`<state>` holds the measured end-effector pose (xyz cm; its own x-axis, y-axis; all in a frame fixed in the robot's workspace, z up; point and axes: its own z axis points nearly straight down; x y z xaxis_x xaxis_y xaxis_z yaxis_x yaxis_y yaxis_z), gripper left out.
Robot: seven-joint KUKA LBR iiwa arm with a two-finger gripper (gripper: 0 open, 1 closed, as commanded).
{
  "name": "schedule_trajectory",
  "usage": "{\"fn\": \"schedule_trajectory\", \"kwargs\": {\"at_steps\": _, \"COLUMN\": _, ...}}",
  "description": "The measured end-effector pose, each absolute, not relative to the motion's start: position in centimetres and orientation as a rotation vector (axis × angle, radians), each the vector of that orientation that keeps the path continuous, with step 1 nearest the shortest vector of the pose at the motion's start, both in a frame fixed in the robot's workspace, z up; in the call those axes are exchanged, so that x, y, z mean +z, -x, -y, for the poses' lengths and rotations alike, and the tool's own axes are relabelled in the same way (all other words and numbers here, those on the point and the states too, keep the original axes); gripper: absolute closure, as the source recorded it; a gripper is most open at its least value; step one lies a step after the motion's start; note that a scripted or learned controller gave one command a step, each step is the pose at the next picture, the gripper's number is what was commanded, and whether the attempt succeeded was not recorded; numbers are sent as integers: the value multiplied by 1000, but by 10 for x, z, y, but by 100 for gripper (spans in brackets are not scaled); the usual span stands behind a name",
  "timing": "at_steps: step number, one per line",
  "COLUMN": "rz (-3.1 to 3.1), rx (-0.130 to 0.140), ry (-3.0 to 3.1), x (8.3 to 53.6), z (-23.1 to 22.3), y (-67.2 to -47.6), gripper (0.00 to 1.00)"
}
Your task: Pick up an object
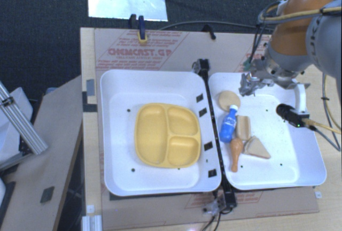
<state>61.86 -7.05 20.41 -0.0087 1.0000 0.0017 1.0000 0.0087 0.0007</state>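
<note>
Camera view: arm (pixel 299 27) bends down, pincer (pixel 248 85) above right bin (pixel 304 171).

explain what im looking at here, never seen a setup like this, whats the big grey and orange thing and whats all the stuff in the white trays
The grey and orange thing is a robot arm reaching in from the right. At its end is a gripper with two fingers, hanging over the back of the right tray. Nothing shows between its fingers.

One camera above the bench took this picture, looking down at a slant.

The left tray holds a yellow divided plate. The right tray holds a small cluster: a blue bottle with a white cap, a round tan piece, a tan block, a tan wedge and an orange drumstick-shaped toy. The arm's job is to pick one up.
</note>
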Motion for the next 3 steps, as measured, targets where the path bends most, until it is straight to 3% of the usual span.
{"fn": "schedule_trajectory", "kwargs": {"at_steps": 3, "rz": 2232, "rx": -3, "ry": 2207, "x": 210, "z": -96, "y": -590, "gripper": 100}}
